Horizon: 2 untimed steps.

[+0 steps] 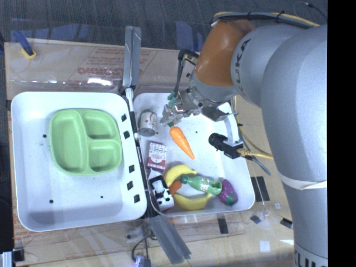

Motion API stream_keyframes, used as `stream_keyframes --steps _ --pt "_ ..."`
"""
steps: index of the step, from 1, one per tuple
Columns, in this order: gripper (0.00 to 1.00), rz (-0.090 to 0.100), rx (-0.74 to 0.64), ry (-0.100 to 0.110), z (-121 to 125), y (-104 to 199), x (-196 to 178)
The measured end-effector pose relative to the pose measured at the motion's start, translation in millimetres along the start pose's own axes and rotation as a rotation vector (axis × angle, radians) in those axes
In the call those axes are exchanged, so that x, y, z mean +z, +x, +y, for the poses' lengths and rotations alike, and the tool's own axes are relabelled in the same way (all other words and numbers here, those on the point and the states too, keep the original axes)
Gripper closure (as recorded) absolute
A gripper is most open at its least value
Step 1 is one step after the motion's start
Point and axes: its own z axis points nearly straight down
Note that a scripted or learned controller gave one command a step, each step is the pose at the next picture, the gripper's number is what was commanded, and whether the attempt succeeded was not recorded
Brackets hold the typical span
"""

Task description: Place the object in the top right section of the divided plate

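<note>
The big grey arm (289, 93) is reaching in from the right and leaning over the right bin (245, 196). Its gripper (173, 111) is hanging low near the top of that bin, just above the carrot (182, 142). I cannot tell what the gripper is doing with its grip; it is too small and blurry. The carrot is lying on the bin floor, pointing down and to the right. A small can (147, 123) is sitting just left of the gripper. Lower down, a red packet (157, 154), a banana (186, 200), a green bottle (200, 183) and purple grapes (227, 192) are lying close together. The green plate (86, 141) is sitting in the left bin (33, 204), well apart from the carrot.
</note>
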Motion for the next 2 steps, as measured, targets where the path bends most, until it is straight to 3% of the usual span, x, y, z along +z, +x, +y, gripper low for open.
stream_keyframes --steps 1,2 --pt "1.0 0.001 -0.153 0.005 -1.8 79.0 1.7" --pt "1.0 0.0 -0.266 0.002 -27.8 145.3 0.9"
